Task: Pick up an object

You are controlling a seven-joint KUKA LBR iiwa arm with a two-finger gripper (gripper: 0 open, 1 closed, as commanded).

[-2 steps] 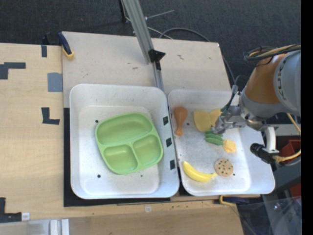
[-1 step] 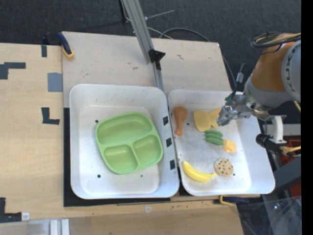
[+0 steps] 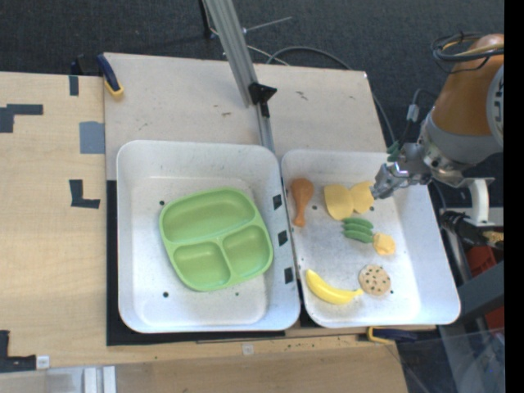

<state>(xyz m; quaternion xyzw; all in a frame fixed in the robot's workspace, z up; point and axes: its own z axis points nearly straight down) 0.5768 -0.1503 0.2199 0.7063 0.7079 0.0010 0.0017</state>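
While the banana [image 3: 330, 288] and cookie [image 3: 376, 280] lie by the right bin's [image 3: 426, 301] near edge, the hand [image 3: 385, 183] (grip unreadable) hovers farther back beside the yellow piece [image 3: 339, 201]; descend centred, then close.

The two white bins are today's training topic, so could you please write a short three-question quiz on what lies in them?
1. True or false: the green divided tray lies in the left bin.
2. Which item lies nearest the right bin's front edge? A) drumstick B) banana C) green pea pod
3. Fill in: beside the banana lies a round ____.

Key: 1 true; 2 B; 3 cookie. The gripper hovers by the yellow cheese piece.
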